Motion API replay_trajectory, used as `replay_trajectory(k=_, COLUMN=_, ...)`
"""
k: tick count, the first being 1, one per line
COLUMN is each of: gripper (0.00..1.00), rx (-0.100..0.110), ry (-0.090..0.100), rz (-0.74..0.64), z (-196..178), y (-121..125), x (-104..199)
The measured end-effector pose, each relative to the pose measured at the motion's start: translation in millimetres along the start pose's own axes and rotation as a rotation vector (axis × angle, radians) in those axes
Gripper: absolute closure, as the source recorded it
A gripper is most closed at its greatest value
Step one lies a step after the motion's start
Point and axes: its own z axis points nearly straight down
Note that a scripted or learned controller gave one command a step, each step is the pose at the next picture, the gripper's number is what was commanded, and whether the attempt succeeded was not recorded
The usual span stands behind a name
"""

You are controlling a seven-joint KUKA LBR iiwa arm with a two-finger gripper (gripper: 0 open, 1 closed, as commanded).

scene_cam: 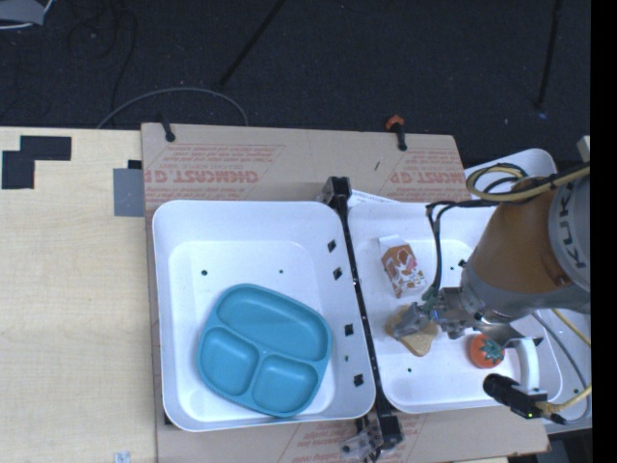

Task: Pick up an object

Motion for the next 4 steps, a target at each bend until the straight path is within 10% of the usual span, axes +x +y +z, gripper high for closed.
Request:
replay_trajectory(k=1, gripper=0.00, rx=-0.007, ry=-0.002, rz=0.000, z=43.4, y=0.3, x=0.4)
replay_trajectory(k=2, gripper=1.00, rx=-0.008, ry=-0.001, rz=0.006, z=31.6, y=0.6, x=-1.0)
replay_trajectory(k=4, gripper=1.00, rx=-0.012, ry=-0.003, rz=0.001, z=-70.1, y=-11.6, x=-9.0)
